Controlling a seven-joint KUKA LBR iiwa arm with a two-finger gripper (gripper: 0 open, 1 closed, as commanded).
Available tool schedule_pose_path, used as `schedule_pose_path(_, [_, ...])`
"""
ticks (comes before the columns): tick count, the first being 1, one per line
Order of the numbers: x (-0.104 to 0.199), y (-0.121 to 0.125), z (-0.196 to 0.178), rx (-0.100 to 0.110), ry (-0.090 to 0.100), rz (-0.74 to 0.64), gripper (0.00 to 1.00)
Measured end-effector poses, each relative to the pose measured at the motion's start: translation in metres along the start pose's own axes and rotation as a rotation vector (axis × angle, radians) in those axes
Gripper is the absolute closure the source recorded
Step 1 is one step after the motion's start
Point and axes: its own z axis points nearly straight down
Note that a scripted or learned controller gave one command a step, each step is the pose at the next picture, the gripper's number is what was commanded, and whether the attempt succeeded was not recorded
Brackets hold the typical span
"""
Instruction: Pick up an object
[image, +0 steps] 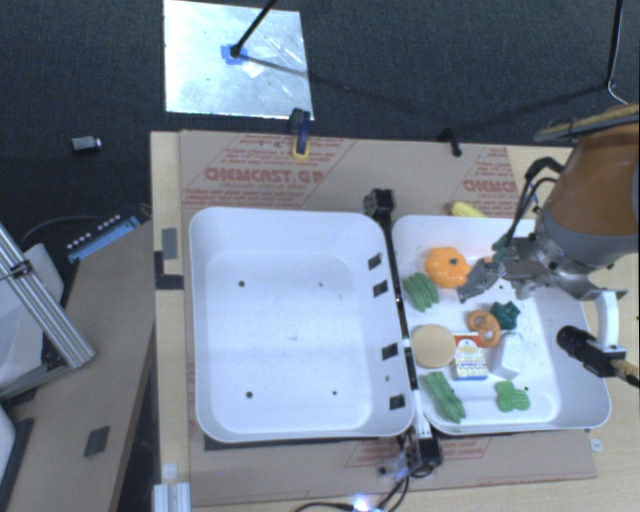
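Hovering over the right bin (585, 400), toward its three o'clock side: the grey arm (590, 215) with the tool (480, 283) pointing toward nine o'clock, just beside the orange toy pumpkin (446, 265). Cannot tell whether the tool is wide or narrow; too small and dark against the bin. Nothing lying visibly between its tips, so judging nothing held.

Lying in the right bin, all candidates for the pick: the pumpkin at roughly eleven o'clock of the bin's middle; a green leafy piece (421, 290) just at nine o'clock of the pumpkin; a pretzel-like brown ring (484, 325) and a dark teal piece (505, 314) near the middle; a round tan biscuit (434, 345) with a small printed carton (470, 358) touching or nearly touching at its three o'clock; a green pod (443, 395) and a green clump (512, 397) at six o'clock. A yellow piece (465, 210) resting at the twelve o'clock rim. The left bin (290, 240) sitting alongside on the counter (250, 165).

Judging the step: approaching, choosing a target, grasp not yet made. Calling next for descending squarely over one item, likely the pumpkin or the ring, then closing and lifting clear of neighbours.
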Motion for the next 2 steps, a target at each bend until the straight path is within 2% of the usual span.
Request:
schedule_pose_path(1, [0.01, -0.057, 0.124, 0.014, 0.003, 0.003, 0.0])
schedule_pose_path(2, [0.009, -0.052, 0.107, -0.002, 0.0, 0.001, 1.0])
